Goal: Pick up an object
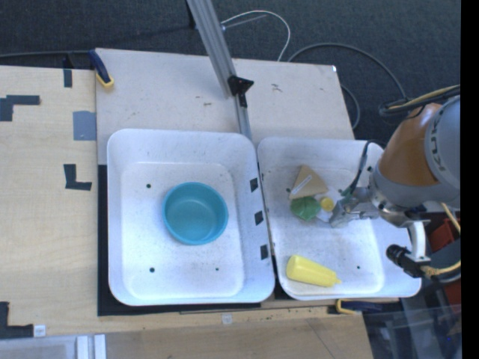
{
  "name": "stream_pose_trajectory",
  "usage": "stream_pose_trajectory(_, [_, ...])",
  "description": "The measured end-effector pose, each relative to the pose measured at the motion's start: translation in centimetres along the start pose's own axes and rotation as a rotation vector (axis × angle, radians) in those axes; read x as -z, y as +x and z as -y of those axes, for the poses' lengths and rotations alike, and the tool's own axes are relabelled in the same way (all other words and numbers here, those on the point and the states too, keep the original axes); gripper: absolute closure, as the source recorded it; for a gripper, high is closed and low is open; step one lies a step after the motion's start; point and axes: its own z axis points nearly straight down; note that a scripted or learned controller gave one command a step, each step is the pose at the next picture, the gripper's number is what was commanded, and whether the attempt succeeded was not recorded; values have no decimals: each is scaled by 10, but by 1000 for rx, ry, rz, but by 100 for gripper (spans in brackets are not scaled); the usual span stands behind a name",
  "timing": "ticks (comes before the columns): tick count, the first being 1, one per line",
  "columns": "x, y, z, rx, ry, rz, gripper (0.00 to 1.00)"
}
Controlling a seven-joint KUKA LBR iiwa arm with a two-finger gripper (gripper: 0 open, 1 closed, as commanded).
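Just left of the pincer (338, 214) lies a green object (304, 209).

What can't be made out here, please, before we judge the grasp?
- Gripper, camera view: too small and blurred to read its fingers.
- Small yellow piece: too tiny to identify, partly behind the gripper.
- Tan wedge and green lump: blurred; touching or apart, unclear.

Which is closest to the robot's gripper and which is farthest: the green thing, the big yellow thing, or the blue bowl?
Counting from the gripper in the camera view:
1. The green thing, right beside it in the right bin, just to its left.
2. The big yellow thing, lower down in the same bin, near the front edge.
3. The blue bowl, far off in the left bin.
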Motion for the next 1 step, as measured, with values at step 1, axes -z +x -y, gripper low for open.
stream_pose_trajectory(1, [48,-3,8,-2,-3,0,100])
